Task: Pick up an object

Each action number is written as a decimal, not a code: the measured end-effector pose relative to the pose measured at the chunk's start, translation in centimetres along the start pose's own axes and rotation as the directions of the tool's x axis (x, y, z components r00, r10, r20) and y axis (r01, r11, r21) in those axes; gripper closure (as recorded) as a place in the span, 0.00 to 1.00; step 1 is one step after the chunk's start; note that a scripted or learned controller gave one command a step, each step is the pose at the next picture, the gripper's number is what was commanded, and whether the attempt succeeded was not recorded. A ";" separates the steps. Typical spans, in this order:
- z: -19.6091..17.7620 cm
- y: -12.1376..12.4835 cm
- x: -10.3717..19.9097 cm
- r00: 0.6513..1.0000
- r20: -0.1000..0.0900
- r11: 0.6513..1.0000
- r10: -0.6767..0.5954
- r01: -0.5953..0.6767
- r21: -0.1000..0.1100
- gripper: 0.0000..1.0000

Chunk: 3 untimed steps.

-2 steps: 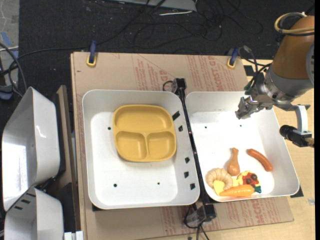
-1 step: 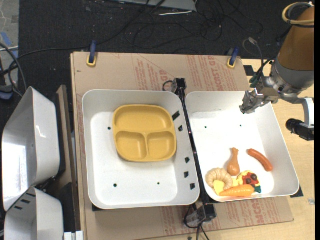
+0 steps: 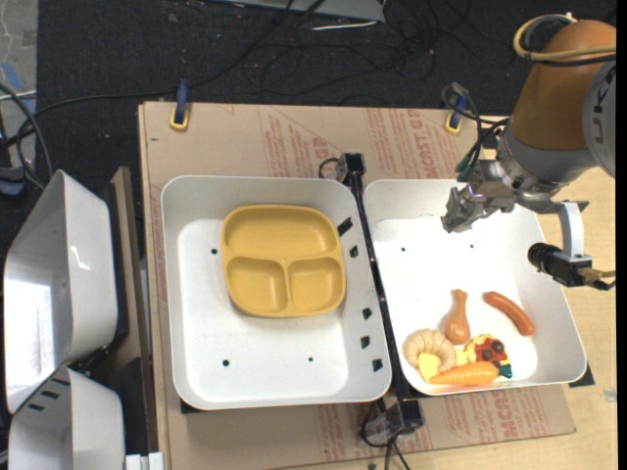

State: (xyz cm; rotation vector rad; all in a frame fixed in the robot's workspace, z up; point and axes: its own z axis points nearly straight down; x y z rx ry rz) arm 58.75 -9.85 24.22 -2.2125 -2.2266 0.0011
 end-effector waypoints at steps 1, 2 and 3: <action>0.9 -1.0 4.4 1.000 0.000 1.000 0.000 0.000 0.000 1.00; 2.0 -1.6 9.9 1.000 0.000 1.000 -0.001 0.001 0.000 1.00; 2.5 -2.0 15.3 1.000 0.000 1.000 -0.001 0.001 -0.001 1.00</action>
